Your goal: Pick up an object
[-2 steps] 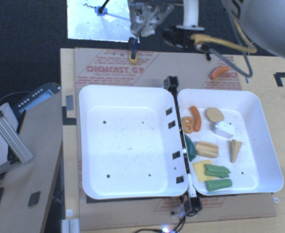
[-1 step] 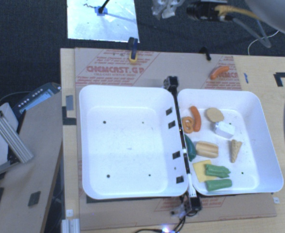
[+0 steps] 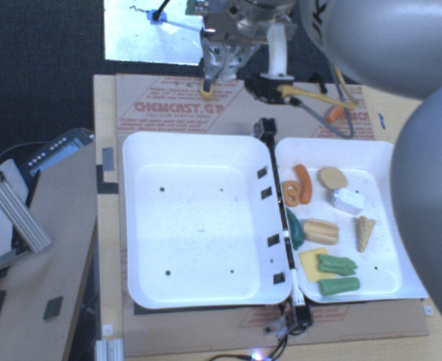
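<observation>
Your end effector (image 3: 221, 66) hangs beyond the bins' far rims, over the cardboard; you cannot tell its finger state. A small yellow piece (image 3: 206, 90) sits just beneath it. Your right bin (image 3: 382, 153) holds a sausage (image 3: 304, 183), cone (image 3: 365, 232) and green pieces (image 3: 337, 264). Your left bin (image 3: 198, 224) offers open room.

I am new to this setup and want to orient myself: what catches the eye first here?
The large grey robot arm fills the upper right corner, its gripper poised above the cardboard behind the bins. The right shallow white bin holds a cluster of toy foods, among them an orange-red sausage and two green pea pods. Beside it lies the left white bin.
</observation>
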You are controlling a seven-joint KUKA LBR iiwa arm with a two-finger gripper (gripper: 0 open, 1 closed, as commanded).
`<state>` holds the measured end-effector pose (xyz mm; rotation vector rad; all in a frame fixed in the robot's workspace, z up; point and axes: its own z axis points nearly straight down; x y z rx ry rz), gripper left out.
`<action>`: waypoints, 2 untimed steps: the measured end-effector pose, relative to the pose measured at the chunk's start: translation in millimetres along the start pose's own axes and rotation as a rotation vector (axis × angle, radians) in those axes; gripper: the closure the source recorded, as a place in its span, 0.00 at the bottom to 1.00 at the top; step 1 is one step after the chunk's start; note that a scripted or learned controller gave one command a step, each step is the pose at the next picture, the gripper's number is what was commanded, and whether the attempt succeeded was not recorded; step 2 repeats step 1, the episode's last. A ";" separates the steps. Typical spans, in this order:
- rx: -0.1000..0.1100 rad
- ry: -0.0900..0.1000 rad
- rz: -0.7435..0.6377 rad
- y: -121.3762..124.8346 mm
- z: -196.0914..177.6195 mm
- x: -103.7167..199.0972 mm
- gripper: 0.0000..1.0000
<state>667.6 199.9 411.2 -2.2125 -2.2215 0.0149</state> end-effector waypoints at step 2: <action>-0.022 0.008 -0.005 -49.6 -119.4 37.1 1.00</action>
